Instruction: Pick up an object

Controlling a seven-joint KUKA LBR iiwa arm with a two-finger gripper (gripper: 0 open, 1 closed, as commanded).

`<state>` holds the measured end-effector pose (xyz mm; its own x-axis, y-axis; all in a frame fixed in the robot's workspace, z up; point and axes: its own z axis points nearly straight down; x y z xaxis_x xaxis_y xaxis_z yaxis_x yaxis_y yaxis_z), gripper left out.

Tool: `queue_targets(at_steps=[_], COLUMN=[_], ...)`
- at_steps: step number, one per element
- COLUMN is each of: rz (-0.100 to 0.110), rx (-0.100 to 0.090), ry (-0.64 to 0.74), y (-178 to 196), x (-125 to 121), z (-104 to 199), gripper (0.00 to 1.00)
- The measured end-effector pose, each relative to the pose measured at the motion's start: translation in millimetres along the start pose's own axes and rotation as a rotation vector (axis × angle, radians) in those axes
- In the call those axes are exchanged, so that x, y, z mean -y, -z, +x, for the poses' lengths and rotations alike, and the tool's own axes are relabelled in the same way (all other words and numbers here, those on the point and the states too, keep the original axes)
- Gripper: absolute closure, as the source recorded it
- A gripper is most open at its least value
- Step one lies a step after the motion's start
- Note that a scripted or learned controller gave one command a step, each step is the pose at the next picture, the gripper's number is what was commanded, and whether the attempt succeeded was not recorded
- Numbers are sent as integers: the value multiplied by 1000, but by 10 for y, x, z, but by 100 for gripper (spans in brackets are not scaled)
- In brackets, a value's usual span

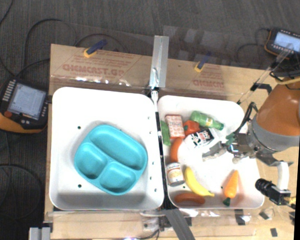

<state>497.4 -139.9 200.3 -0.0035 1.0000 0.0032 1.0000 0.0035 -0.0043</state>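
Nearest the camera, the grey arm with its orange band (280, 118) reached in from the right over the right-hand white bin (238, 110). Its gripper (217, 151) hung low above a bare patch of that bin's floor, fingers spread apart with nothing between them. Judging from this, the pick had not yet been made; closing on an item and lifting it were both left to do.

Every candidate lay in the right bin: one banana (197, 182), one carrot (230, 184), one green bottle (206, 120), one small black-and-white carton (199, 138) just beside the gripper, one red-labelled packet (174, 125), one small jar (174, 173), and some red and orange pieces too crowded to count.

One turquoise divided plate (111, 159), three compartments, sat in the left bin (58, 187).
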Motion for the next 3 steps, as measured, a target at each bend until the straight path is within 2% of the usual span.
queue_targets(at_steps=[1, 2, 3], rz=[-4, -5, -4], rx=[0, -6, 1], ry=[347, 349, 375], y=[-924, -844, 31], x=[118, 113, -143], z=[-747, -719, -512], gripper=[0, 100, 100])
